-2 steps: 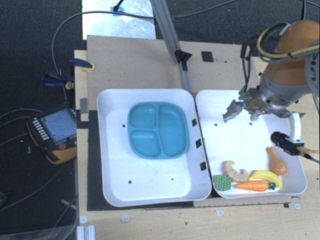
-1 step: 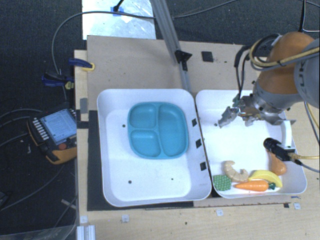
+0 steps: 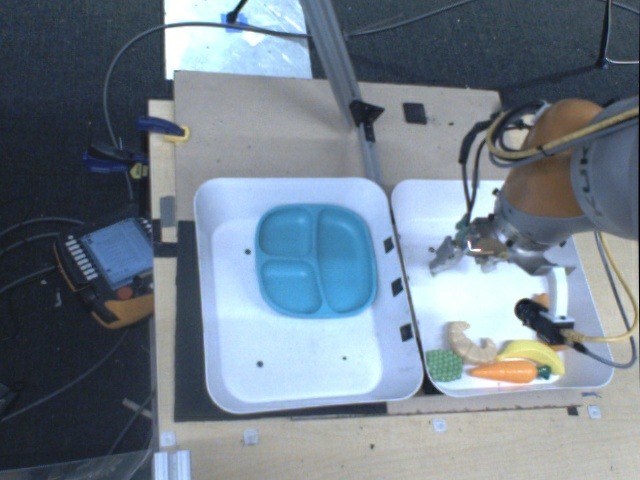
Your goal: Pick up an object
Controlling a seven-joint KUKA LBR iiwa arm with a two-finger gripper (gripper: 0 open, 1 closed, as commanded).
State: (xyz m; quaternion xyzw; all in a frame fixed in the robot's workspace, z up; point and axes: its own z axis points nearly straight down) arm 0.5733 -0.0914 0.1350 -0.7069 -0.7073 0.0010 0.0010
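You can see the grey two-finger gripper (image 3: 447, 255) over the shallow white right bin (image 3: 425, 208), up and left of the orange plastic carrot (image 3: 503, 372) at the bin's near edge; whether it is open, or gripping anything, you cannot tell from here.

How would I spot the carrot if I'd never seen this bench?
Find the right-hand white bin. Toys sit along its near edge, and the carrot lies flat there, just in front of the yellow banana. It's the only bright orange piece, long and tapered.
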